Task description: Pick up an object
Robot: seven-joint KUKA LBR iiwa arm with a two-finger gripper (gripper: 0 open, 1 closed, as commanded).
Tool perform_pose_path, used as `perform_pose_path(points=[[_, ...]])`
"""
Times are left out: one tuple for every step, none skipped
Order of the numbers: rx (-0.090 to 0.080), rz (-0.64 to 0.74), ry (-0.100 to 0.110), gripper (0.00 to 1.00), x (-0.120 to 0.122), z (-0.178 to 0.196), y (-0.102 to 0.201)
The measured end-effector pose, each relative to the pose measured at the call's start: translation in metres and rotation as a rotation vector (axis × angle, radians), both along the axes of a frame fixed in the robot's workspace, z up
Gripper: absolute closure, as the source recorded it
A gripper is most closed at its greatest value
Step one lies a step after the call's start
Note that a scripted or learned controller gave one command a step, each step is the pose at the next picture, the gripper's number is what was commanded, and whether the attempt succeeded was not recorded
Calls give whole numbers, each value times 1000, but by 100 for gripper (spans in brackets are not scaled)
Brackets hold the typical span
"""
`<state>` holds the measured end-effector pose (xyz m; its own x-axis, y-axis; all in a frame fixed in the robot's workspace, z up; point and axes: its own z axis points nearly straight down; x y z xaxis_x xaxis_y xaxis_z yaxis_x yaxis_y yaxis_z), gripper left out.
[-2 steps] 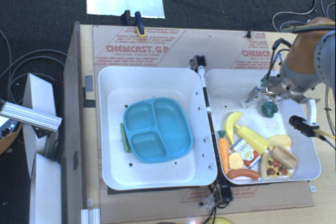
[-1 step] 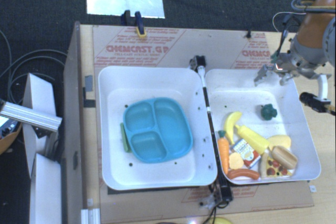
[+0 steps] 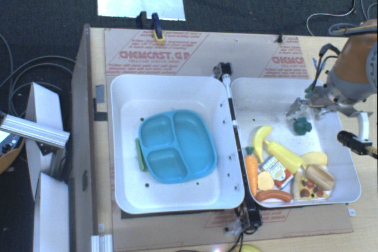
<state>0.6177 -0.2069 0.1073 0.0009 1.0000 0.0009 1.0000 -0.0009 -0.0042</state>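
bench: brown board (image 3: 177, 50) under two white bins, dark carpet around
right bin (image 3: 348, 186): toy food heap, banana (image 3: 260, 138) angled up-right
gripper (image 3: 311, 106): spread wide above the small green thing (image 3: 302, 125), nothing in it

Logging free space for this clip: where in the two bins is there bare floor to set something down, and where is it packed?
Right bin: bare floor along the far side, between its far wall and the banana, left of the green toy by the gripper. Its near half is packed with toy food. Left bin: the blue tray takes the middle; bare strips lie along the far wall and near-right corner.
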Motion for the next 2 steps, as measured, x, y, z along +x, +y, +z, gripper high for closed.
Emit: perform_pose_path(points=[[-1,2,-3,0,-26,-24,6],[-2,3,-10,100,-23,-11,5]])
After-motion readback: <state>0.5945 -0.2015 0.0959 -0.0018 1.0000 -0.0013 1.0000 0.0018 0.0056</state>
